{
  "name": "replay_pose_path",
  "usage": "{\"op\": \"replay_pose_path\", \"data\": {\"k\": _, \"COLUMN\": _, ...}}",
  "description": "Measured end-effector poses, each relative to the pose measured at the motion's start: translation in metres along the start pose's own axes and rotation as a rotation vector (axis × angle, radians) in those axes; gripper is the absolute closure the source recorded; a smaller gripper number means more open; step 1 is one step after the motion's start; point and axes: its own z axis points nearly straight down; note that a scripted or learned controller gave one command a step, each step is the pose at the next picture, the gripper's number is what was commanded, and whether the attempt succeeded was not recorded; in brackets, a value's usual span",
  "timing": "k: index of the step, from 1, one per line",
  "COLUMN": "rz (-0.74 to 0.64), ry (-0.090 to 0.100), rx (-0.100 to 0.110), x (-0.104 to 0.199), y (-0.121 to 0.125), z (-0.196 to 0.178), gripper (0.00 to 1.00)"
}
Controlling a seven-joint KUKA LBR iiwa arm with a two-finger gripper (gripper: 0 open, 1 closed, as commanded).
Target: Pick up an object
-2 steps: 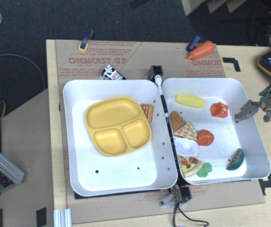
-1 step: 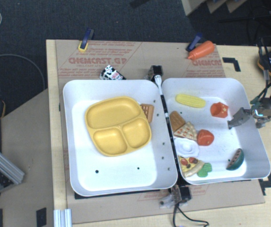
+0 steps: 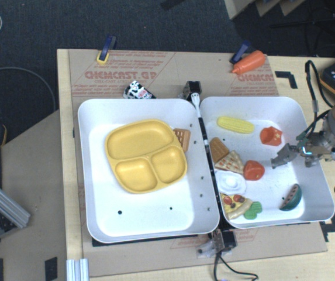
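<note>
The claw (image 3: pixel 285 156) hangs over the right bin (image 3: pixel 272 105) with its fingers spread and nothing between them. Just to its left lies a small red tomato (image 3: pixel 254 170) — probably light, rigid plastic, round and slippery, best pinched across its middle. Beyond it a waffle wedge (image 3: pixel 230 161) crowds in; bare floor lies below the claw, toward the watermelon slice (image 3: pixel 290 197) — room to descend.
</note>
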Motion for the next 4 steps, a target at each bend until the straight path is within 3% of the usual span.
{"op": "replay_pose_path", "data": {"k": 2, "rz": 0.001, "ry": -0.001, "rx": -0.001, "x": 0.012, "y": -0.001, "z": 0.102, "gripper": 0.0}}
{"op": "replay_pose_path", "data": {"k": 3, "rz": 0.002, "ry": -0.004, "rx": -0.008, "x": 0.011, "y": 0.0, "z": 0.089, "gripper": 1.0}}
{"op": "replay_pose_path", "data": {"k": 4, "rz": -0.002, "ry": -0.006, "rx": -0.014, "x": 0.018, "y": 0.007, "z": 0.029, "gripper": 1.0}}
